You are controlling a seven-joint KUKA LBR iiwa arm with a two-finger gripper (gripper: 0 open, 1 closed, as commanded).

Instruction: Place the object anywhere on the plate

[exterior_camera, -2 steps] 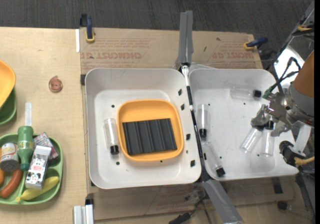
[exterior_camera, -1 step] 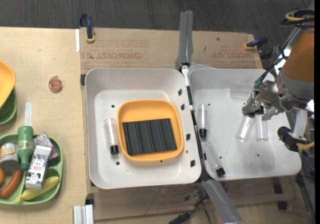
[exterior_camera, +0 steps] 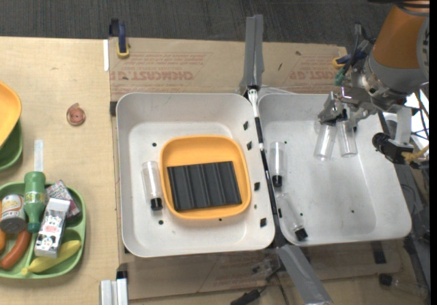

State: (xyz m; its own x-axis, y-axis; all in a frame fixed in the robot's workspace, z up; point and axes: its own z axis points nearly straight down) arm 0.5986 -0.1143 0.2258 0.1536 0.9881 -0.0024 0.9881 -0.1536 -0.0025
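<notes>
The arm reached in from the right, its claw [exterior_camera: 336,141] pointed down over the right bin [exterior_camera: 382,225], clear fingers [exterior_camera: 323,143] slightly apart, seemingly gripping nothing. The black block [exterior_camera: 203,184] lay on the orange plate [exterior_camera: 176,150] in the left bin [exterior_camera: 133,228].

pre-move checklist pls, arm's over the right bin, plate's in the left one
1. Plate in left bin, upright: ok.
2. Landing room on plate: not ok; a dark ribbed block covers most of it, only the rim is bare.
3. Object to pick identified: cannot tell; clear vials lie beside the plate and along the right bin's left wall.
4. Gripper above right bin: ok.
5. Anything held between the fingers: cannot tell.
</notes>
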